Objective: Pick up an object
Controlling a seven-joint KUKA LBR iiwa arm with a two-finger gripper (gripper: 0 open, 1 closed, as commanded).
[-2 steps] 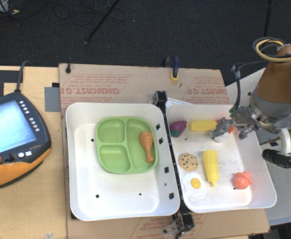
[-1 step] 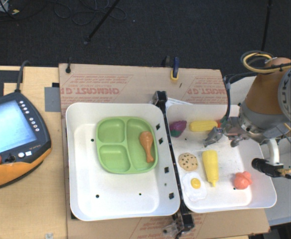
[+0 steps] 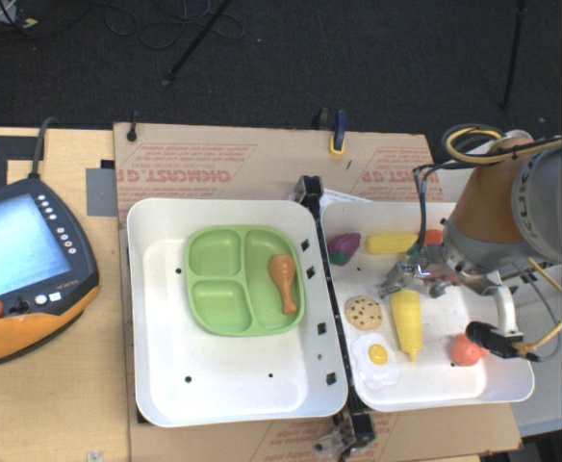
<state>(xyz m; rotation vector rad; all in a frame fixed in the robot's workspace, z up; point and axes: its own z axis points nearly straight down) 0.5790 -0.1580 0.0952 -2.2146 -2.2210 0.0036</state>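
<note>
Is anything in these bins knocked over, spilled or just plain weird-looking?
Nothing is spilled or broken. The toy chicken drumstick lies across the divider of the green sectioned plate in the left bin, not within one compartment. The right bin's toy foods lie loosely scattered.

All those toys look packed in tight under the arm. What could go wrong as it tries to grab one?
The tool sits low in the right bin among close neighbours: a yellow mustard bottle, a cookie and a corn cob. It might nudge one aside or catch two together. The fried egg lies flat, so it would probably slip from a grip. The arm also hides part of the bin from the camera.
</note>
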